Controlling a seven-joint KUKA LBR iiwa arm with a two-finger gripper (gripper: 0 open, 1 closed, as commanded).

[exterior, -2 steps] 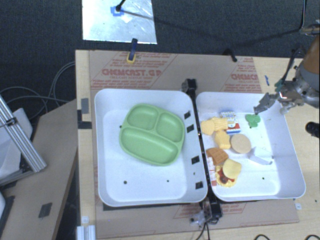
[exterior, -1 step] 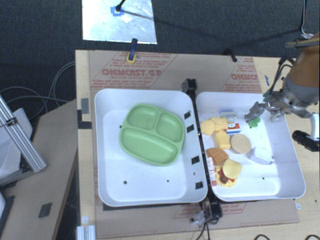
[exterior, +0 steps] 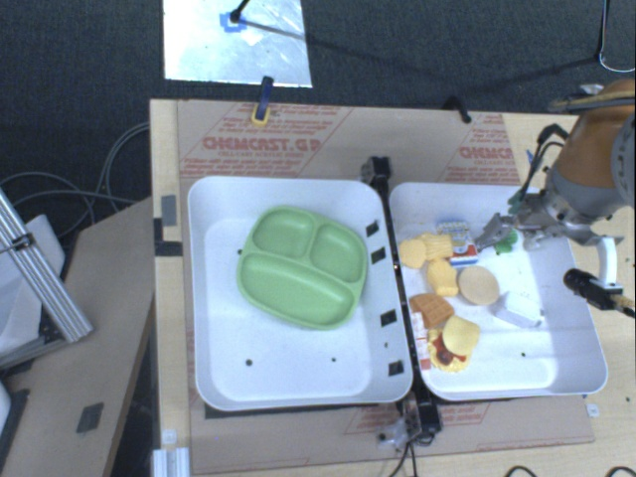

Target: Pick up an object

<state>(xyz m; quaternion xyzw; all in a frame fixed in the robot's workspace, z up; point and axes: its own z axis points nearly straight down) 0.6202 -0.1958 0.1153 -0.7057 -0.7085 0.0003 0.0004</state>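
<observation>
My end effector (exterior: 494,233) hangs over the far part of the right bin (exterior: 571,366), its tip just beside a small green piece (exterior: 508,242). I cannot tell how it is set, and I see nothing held. The things to pick lie clustered at the left of this bin: yellow toy food pieces (exterior: 427,249), a round tan disc (exterior: 478,286), a yellow and red piece (exterior: 455,343) nearer, and a flat white block (exterior: 517,313). They look like light, stiff plastic, smooth and likely slippery. The tan disc stands a little apart, so I would take it across its edges. The green divided plate (exterior: 302,266) sits in the left bin (exterior: 214,296).
</observation>
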